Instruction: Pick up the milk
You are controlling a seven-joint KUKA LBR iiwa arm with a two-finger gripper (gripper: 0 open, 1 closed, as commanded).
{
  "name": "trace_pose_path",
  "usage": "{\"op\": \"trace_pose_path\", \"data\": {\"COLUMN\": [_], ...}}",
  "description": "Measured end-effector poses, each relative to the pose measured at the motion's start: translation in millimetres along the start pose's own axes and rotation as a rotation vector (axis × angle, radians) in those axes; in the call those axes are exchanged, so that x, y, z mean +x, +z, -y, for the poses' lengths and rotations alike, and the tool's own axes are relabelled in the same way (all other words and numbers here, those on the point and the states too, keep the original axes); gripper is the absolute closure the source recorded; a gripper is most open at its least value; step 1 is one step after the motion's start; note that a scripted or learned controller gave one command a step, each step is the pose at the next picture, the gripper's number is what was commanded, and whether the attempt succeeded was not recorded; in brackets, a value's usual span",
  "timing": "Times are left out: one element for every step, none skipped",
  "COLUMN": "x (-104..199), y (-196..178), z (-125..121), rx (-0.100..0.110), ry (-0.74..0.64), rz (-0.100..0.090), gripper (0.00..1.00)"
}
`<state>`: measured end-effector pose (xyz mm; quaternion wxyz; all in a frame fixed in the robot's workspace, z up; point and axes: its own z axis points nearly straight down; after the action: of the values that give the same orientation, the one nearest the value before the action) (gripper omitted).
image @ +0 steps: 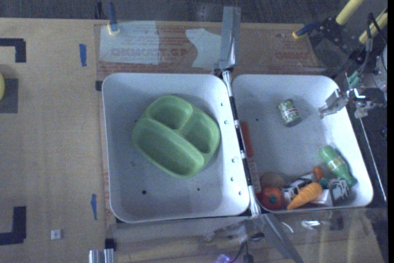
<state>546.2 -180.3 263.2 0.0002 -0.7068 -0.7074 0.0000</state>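
Camera view: the pincer [335, 103] sits at the upper right rim of the right bin [271, 86], nothing between its fingers — whether they're apart or shut I can't tell at this resolution. Step in hand looks like approach; no pick yet.

Milk [303, 183] — the black-and-white patterned carton, my best read — lies in the clutter along the bin's near wall, roughly 7 o'clock from the pincer and well apart from it. It's packed in: carrot [306, 195] lying over its near side, tomato [271, 198] to its 9 o'clock, green bottle [335, 163] to its 2 o'clock.

Small can [288, 113] stands alone at the pincer's 9 o'clock, clear of the path.

Next move calls for travel toward 7 o'clock, then a descent onto the carton's exposed part — tight clearance, the carrot is the likely snag.
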Motion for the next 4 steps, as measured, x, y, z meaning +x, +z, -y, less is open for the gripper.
{"op": "trace_pose_path", "data": {"x": [42, 73, 73, 121], "y": [66, 177, 165, 79], "z": [-40, 9, 7, 39], "rx": [0.000, -0.006, -0.014, -0.002], "ry": [-0.234, -0.365, -0.364, -0.174], "rz": [0.000, 0.001, 0.003, 0.001], "gripper": [0.00, 0.00, 1.00, 1.00]}}
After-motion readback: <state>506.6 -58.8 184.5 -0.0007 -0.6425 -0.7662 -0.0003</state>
